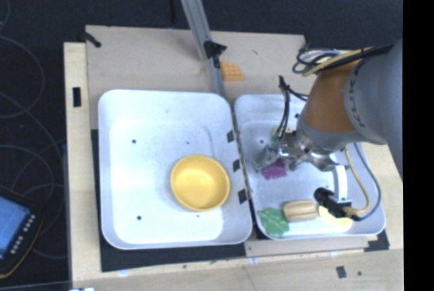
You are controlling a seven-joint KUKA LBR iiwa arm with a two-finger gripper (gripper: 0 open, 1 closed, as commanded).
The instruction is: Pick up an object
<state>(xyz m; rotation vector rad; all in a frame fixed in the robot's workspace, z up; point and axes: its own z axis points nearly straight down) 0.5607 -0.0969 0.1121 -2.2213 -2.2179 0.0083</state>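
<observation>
My gripper (272, 159) hangs low in the right bin (252, 113), near its left wall, under the grey arm with the orange band. A small purple object (275, 171) lies right at the gripper's tip, touching it or just below it; I cannot tell whether it is held. Along the bin's front edge lie a green object (272, 220), a tan cylinder-shaped object (299, 210) and a yellow object (337, 218), partly covered by the arm's own parts. A yellow bowl (199, 182) sits in the left bin (129, 120).
A slanted metal pole (192, 5) rises behind the bins, and a small orange block (231, 72) lies on the bench beside its base. The wall between the two bins runs just left of the gripper.
</observation>
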